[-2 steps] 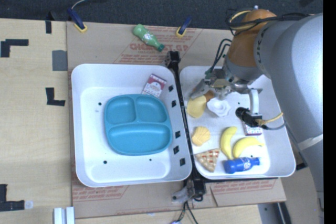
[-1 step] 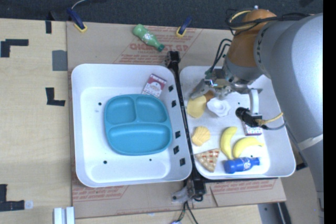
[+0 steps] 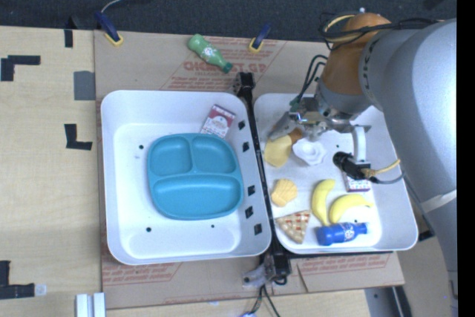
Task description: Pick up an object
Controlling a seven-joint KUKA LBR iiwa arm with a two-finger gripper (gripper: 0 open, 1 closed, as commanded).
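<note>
My gripper [image 3: 295, 128] is low in the right bin [image 3: 393, 230], near its back left part. Just below it lie a pale yellow block [image 3: 277, 152] and a white crumpled piece [image 3: 309, 153], both close to the gripper's tip. Further forward in the same bin are a yellow shell-shaped piece [image 3: 283, 193], a banana [image 3: 321, 200], a lemon [image 3: 349, 206], a pizza slice [image 3: 295, 225] and a blue bottle [image 3: 340, 233] lying on its side.
The left bin [image 3: 119, 159] holds a blue divided plate [image 3: 196, 176] and a small red and white box [image 3: 218, 121] at its back wall. A green bottle [image 3: 208, 53] lies on the cardboard behind the bins. The arm covers the right bin's back right corner.
</note>
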